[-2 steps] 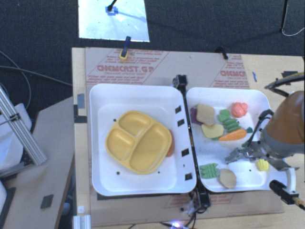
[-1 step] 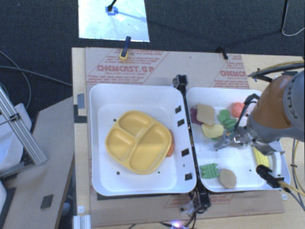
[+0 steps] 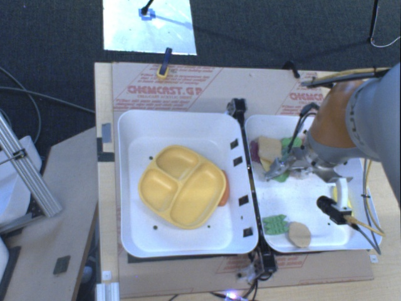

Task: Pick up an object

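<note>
My gripper [image 3: 274,170] reaches into the right bin [image 3: 313,246] from the right, low over its upper left part. A beige block [image 3: 269,148] lies just above the gripper, with a dark purple piece [image 3: 255,150] at its left. A bright green piece [image 3: 289,147] sits beside the block, and more green [image 3: 282,176] shows right under the gripper. Near the bin's front edge lie a green leafy piece [image 3: 274,224] and a tan round piece [image 3: 299,234].
The left bin [image 3: 135,231] holds a yellow divided plate [image 3: 182,185] with an orange thing [image 3: 223,196] peeking out at its right edge. A black divider [image 3: 248,180] runs between the bins. The arm's grey and orange body [image 3: 351,121] hangs over the right bin's back right.
</note>
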### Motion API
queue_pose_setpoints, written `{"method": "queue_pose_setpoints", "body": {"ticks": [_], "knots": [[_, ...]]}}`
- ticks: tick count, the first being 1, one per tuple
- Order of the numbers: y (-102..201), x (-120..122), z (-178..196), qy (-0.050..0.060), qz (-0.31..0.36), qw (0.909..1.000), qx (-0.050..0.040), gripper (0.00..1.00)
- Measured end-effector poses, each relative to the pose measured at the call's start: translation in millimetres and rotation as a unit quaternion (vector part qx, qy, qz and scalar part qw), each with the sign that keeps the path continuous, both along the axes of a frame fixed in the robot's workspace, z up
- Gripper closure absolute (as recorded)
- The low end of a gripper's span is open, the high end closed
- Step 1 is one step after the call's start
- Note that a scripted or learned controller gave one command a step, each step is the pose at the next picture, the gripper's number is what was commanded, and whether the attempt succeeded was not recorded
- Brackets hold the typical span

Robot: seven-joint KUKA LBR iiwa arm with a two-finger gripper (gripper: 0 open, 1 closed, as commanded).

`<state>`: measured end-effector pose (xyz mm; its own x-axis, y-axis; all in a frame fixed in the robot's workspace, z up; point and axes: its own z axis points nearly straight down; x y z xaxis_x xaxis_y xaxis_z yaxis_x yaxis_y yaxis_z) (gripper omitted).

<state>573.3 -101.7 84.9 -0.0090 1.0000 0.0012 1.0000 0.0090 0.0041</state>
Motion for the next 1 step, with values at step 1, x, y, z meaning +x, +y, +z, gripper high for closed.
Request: {"method": "queue_pose_setpoints", "body": {"ticks": [1], "knots": [[-56.7,-83.3,-1.2,0.005,-0.008,1.0,-0.0015,0.0]]}}
